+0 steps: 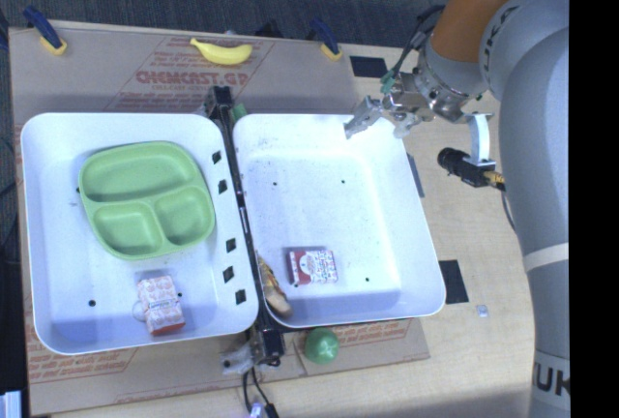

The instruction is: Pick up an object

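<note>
— Where's the gripper (360,123)?
— Over the far rim of the right white bin (423,242), grasping nothing, fingers spread.
— And the small red-and-white carton (311,266)?
— Lying near the bin's near wall.

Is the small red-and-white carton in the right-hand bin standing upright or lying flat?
Lying flat: the small red-and-white carton shows its broad printed face upward on the floor of the right-hand white bin, near the front wall.
</note>
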Tool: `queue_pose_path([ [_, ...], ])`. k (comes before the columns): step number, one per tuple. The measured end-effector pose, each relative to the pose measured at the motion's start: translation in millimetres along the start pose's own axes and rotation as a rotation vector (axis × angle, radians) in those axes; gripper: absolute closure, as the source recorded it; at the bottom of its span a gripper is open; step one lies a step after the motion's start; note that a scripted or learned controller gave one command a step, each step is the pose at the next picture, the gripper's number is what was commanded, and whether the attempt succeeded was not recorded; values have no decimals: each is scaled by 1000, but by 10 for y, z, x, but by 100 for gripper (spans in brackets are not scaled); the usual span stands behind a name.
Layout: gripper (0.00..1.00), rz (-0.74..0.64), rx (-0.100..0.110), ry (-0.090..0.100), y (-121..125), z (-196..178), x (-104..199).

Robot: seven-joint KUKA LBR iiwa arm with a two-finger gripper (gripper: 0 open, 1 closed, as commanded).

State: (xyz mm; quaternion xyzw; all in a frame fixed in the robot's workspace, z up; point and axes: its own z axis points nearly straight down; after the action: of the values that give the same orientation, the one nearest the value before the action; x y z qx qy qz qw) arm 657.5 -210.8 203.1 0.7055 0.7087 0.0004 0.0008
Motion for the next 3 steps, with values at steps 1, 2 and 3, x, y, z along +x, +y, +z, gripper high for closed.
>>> queue_pose_path([
  [1,0,-3,6,2,-13,1122,74],
  [2,100,-7,5,1,-2,1004,75],
  [3,0,-7,5,1,-3,1006,77],
])
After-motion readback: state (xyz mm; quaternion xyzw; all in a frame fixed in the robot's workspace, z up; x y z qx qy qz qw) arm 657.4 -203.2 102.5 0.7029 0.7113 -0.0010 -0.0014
